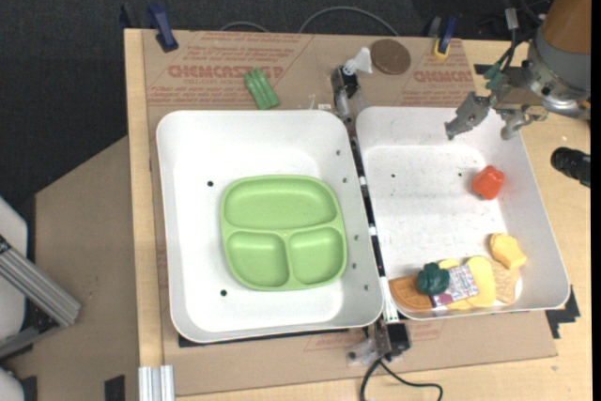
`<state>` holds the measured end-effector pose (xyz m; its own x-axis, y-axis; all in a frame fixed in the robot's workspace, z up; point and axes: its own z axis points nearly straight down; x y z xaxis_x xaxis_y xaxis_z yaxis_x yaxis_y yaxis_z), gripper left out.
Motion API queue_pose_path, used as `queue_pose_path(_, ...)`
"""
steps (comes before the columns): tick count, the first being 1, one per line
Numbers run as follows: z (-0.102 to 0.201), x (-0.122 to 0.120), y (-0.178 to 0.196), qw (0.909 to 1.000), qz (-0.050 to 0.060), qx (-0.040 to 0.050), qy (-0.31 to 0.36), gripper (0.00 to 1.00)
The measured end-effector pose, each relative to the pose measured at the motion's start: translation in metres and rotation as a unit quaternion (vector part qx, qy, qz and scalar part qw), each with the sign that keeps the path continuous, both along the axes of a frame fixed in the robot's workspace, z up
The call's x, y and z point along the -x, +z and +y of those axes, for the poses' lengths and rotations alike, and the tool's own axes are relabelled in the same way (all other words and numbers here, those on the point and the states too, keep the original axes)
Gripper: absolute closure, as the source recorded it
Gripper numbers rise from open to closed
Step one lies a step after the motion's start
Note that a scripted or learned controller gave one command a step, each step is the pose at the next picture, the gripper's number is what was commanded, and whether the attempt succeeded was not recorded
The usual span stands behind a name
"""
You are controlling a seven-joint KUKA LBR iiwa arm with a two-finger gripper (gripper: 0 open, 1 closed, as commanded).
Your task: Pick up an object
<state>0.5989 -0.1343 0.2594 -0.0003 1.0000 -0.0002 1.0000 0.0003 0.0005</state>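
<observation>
My gripper (488,119) hangs over the far edge of the right bin (413,202), open, with nothing between its fingers. A small red-orange object (487,182) lies in the right bin just below and in front of the gripper. A yellow piece (507,250) sits near the bin's right wall. At the bin's front edge lies a cluster: a dark green object (433,278), a yellow packet (467,282) and a tan flat piece (406,294).
The left bin (188,155) holds a green divided tray (282,231). On the cardboard behind the bins lie a green object (262,89) and a brown disc (390,57). Blue clamps (161,25) hold the board's far edge.
</observation>
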Motion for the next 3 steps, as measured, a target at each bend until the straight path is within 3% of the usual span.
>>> queue_pose_path(1,-0.054,-0.013,-0.087,1.0000,0.002,0.0000,-0.002,0.00)
queue_pose_path(2,-0.087,-0.009,-0.152,1.0000,0.003,-0.0004,-0.001,0.00)
queue_pose_path(3,-0.072,0.016,-0.176,1.0000,0.003,-0.0012,-0.001,0.00)
